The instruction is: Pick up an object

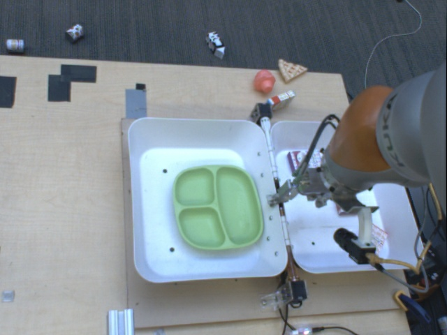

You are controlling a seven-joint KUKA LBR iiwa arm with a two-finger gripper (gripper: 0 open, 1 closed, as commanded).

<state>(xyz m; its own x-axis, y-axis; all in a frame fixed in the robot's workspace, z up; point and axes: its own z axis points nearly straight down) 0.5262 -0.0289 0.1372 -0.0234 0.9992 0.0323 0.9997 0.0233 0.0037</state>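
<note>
My gripper [279, 197] hangs low over the left edge of the right bin [314, 257], right at the divider between the two bins. The grey arm and its orange band cover most of that bin. A maroon and white packet [296, 160] lies in the right bin just behind the gripper, partly under the arm. Another pink and white packet [378, 234] peeks out from under the wrist near the bin's right side. A green divided plate [217, 207] rests in the middle of the left bin [154, 187], a short way left of the gripper.
Behind the bins on the bench lie a red ball [264, 81], a toy pizza slice [292, 69] and a small red and white tube [282, 98]. Clamps [263, 112] hold the bins at the divider's far and near ends.
</note>
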